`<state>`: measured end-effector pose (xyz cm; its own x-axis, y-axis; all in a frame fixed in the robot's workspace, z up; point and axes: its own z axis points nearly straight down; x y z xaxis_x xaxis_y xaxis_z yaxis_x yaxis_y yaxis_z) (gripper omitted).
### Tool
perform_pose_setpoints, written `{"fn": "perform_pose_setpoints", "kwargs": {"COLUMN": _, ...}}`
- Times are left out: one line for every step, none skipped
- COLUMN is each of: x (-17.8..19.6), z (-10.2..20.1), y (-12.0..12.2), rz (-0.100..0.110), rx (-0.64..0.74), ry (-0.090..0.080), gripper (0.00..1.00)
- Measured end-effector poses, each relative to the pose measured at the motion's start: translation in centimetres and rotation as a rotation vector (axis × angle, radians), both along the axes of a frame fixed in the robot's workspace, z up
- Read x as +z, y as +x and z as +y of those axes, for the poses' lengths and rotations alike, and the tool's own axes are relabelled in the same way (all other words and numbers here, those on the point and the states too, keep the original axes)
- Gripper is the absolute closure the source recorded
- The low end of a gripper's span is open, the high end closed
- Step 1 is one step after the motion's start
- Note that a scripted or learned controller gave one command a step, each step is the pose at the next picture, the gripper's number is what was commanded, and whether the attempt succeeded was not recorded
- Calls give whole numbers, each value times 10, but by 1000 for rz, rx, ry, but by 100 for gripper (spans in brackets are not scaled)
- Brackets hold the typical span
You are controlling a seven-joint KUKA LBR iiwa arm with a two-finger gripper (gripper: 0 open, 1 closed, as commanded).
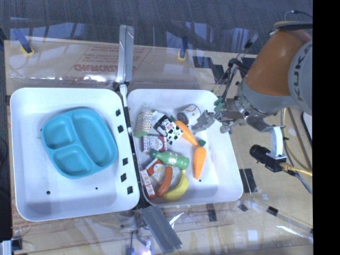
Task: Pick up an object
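You see the gripper [204,122] over the right bin [226,158] beside a carrot [186,133]; jaw state cannot be determined

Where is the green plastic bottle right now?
The green plastic bottle lies in the right white bin, near its middle, above the yellow banana and left of an orange carrot.

Pincer [204,121] above right bin [226,158], near carrots [198,161].

A wooden bench top [265,206] lay under clear plastic sheeting. Beyond its far edge, dark grey ribbed carpet [159,4] covered the floor. Black tape marks dotted the bench.
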<state>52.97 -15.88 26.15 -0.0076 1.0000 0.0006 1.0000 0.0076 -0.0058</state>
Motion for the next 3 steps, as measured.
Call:
{"fn": "perform_pose_setpoints", "kwargs": {"x": 31, "z": 39, "y": -47, "rz": -4, "rx": 87, "ry": 0, "gripper": 0}}
{"fn": "perform_pose_setpoints", "kwargs": {"x": -37, "z": -12, "y": -54, "rz": -1, "rx": 107, "ry": 0, "gripper": 0}}
{"fn": "perform_pose_setpoints", "kwargs": {"x": -158, "z": -34, "y": -55, "rz": 1, "rx": 112, "ry": 2, "gripper": 0}}
